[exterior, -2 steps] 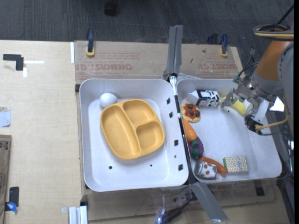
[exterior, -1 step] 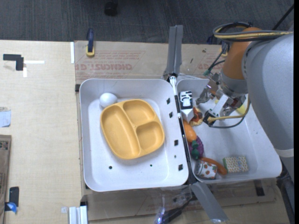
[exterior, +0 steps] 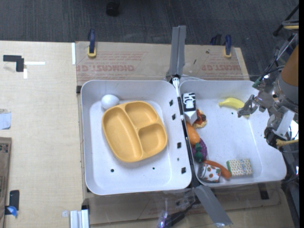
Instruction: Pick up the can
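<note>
- We see the can lying on its side at the near edge of the right bin, hard by the divider between the two bins; its white end faces the left bin.
- An orange carrot-like toy lies across or against the can, which we judge could get in the way of a clean grip.
- A small patterned box sits just beside that pair, toward the bin's near right corner.
- Along the divider the things are crowded: a black-and-white carton, then a heap of orange and purple toys below it. They seem to have slid there, leaving the bin's middle bare.
- A banana lies apart near the far edge of the right bin.
- Our claw hovers over the right bin's far right part, just beside the banana and well apart from the can. We cannot tell whether it is released or clenched; nothing shows between its fingers.
- The left bin carries a yellow divided plate and a white ball in its far left corner.
- We judge the reach is not yet begun: the claw must cross to the near edge.
</note>
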Available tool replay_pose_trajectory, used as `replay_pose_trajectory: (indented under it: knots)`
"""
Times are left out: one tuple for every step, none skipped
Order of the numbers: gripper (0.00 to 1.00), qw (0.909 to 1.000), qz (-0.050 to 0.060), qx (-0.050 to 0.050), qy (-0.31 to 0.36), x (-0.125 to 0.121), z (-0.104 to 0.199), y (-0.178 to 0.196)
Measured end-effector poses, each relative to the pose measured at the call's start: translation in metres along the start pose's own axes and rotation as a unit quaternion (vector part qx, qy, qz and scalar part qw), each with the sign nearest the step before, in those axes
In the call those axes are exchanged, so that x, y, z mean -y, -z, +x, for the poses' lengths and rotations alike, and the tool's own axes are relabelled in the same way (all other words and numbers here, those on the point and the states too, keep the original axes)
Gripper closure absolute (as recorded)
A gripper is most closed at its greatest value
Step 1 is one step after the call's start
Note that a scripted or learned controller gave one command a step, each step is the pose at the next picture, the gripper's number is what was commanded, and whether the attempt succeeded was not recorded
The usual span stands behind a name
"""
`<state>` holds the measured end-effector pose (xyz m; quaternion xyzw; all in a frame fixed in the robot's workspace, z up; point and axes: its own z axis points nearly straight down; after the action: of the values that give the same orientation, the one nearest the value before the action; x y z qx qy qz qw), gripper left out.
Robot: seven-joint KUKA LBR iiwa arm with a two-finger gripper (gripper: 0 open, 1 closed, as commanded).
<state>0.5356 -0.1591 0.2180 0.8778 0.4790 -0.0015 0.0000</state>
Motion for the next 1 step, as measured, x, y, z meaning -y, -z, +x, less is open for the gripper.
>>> replay_pose_trajectory:
  knots:
    - [0.00,0.9989,0.002,0.000,0.047,0.0567,0.0399,-0.1131]
